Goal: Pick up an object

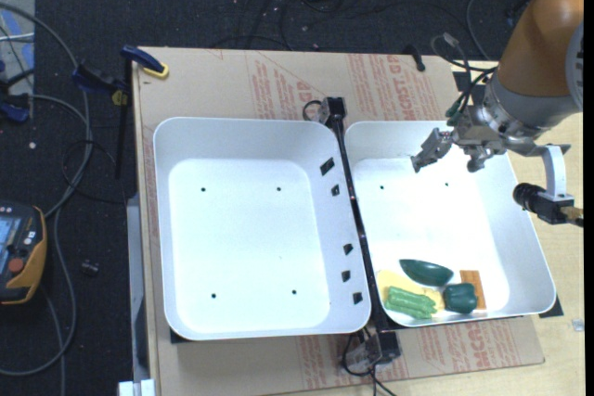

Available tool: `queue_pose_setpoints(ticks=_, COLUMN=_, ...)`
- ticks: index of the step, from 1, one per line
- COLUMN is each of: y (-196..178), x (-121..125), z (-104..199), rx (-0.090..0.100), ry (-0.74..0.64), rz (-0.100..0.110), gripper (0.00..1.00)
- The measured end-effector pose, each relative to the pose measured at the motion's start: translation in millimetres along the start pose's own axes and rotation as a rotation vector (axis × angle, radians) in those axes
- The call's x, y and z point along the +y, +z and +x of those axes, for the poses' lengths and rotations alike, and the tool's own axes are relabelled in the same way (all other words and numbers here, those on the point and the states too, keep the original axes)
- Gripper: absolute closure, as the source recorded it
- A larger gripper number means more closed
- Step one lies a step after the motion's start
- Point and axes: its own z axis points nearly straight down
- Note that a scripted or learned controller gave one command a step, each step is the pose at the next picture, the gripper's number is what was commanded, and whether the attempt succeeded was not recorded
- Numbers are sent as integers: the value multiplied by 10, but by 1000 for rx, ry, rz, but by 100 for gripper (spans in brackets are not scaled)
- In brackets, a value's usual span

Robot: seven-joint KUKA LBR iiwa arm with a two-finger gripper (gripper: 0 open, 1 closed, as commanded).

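Grey gripper (452, 152) hangs over the right bin (520, 227) at its 12 o'clock, fingers spread, nothing between. Green objects (429, 287) clustered at the bin's 6 o'clock.

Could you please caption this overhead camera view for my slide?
Open gripper hovers over the right bin, far from the green toys in its near corner.

Two white bins sat side by side on the desk (278, 79): the left bin (246, 227) and the right bin (436, 209). In the right bin's near corner lay five small things, crowded together: one dark green oval piece (426, 272), one light green ridged piece (409, 301), one teal block (460, 297), one yellow scrap (397, 278) and one orange piece (472, 279). There was one arm (543, 42) with one pincer (455, 153).
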Motion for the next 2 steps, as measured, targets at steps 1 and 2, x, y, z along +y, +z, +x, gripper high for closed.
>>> queue_pose_setpoints(ticks=1, y=233, x=667, z=165, rx=1, ry=43, rz=1, gripper=0)
queue_pose_setpoints(ticks=2, y=380, x=-164, z=213, rx=1, ry=1, rz=3, gripper=0)
